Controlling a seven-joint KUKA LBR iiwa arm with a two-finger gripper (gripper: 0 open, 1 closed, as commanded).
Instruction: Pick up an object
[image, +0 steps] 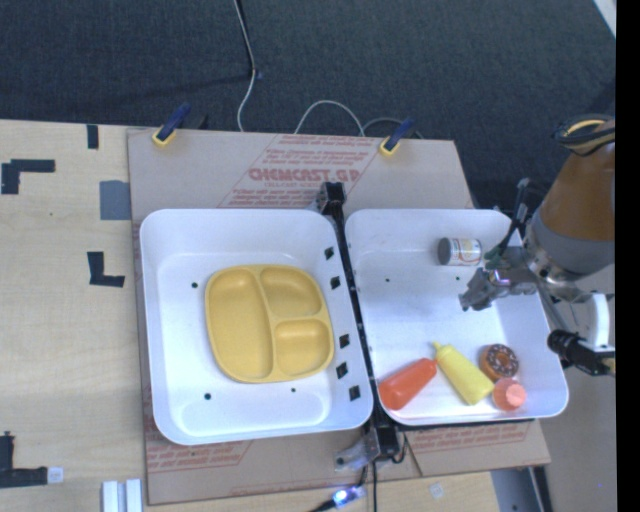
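Hovering over the right white plastic bin (400, 235), my fingers (478, 294) look dark and blurry, so I cannot tell if they are apart or together. Nothing shows between them. The small silver can (461, 250) lies just beside them, up and to the left. It is round, so I think a bump could roll it away. My arm hides the bin's right edge.

Two bins (160, 235); one tray (268, 322); five small items (466, 372).
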